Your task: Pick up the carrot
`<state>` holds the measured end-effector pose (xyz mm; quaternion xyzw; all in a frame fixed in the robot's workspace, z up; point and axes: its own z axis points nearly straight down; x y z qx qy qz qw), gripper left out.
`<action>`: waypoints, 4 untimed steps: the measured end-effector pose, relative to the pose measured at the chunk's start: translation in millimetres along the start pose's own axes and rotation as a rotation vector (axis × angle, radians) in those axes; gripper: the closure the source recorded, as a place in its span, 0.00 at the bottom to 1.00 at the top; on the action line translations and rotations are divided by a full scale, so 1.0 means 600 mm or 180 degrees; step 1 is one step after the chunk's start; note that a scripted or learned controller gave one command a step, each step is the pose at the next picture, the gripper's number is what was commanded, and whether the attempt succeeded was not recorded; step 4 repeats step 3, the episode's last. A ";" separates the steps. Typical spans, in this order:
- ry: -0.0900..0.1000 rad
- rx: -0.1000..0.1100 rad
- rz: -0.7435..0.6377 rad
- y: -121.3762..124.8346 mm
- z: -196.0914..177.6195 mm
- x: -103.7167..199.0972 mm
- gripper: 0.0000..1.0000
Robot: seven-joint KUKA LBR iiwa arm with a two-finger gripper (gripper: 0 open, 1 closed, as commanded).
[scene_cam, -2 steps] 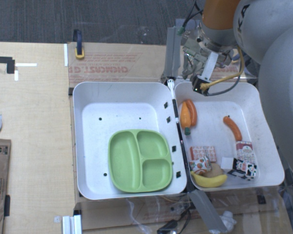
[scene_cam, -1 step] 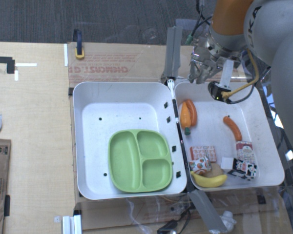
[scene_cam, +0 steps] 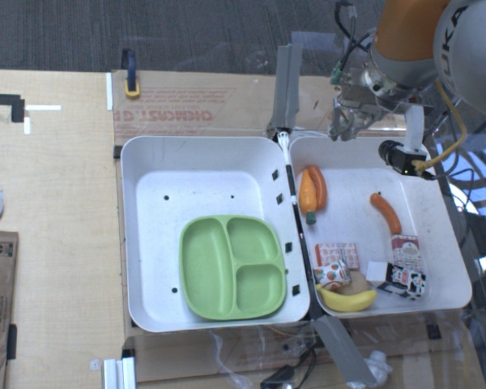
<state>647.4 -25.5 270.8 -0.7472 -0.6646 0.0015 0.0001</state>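
The carrot, orange with a small green stem at its near end, lies in the right bin close to the left wall, toward the back. My gripper hangs over the back rim of that bin, up and to the right of the carrot and well apart from it. Nothing shows in the gripper. The grey arm with its orange band reaches in from the upper right.
A reddish-orange sausage-shaped piece lies right of the carrot. A banana and small printed boxes crowd the near end of the right bin. A green divided plate sits in the left bin.
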 end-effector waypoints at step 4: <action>0.0002 -0.0003 -0.1110 0.034 0.083 -0.127 1.00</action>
